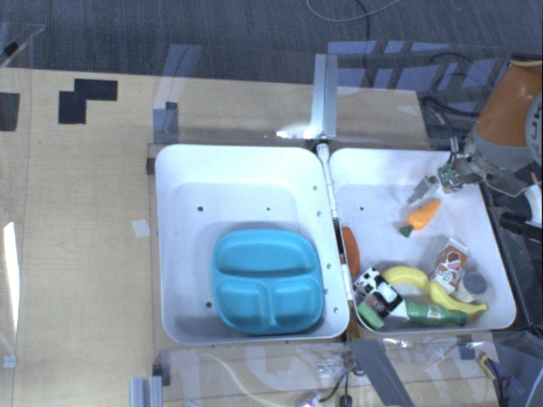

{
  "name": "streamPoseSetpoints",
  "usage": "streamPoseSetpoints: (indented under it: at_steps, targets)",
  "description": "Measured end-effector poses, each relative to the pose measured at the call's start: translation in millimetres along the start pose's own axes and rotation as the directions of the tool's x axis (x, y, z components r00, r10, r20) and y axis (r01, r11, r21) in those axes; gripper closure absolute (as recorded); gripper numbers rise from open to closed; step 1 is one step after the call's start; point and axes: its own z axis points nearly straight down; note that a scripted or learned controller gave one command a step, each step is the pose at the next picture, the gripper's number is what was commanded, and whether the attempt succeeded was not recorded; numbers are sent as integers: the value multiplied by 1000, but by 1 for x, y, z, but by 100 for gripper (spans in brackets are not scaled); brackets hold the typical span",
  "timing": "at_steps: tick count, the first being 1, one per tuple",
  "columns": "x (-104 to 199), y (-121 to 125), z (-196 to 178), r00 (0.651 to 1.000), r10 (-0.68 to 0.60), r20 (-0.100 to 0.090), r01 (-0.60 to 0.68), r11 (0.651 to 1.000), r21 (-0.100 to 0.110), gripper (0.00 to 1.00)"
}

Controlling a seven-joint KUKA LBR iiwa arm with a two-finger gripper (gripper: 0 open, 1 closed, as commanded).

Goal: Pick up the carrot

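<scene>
Bins [246, 164] number two on the bench [76, 227]: left holds one blue tray [267, 281]; right holds one carrot [422, 215], two bananas [424, 285], one bottle [428, 314]. Claw [447, 179], just beyond the carrot; fingers' spread unclear.

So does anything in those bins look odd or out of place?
One thing: an orange sausage-shaped item lies wedged along the divider wall of the right bin, half tucked under its edge. The carrot lies loose, apart from the rest.
</scene>
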Motion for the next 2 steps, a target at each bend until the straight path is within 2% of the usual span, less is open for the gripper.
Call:
streamPoseSetpoints:
  at_steps: [1,2]
  targets:
    - [17,-46,19,992,-127,2,127,992,-3,0]
    - [16,-43,6,992,-126,5,126,992,-10,100]
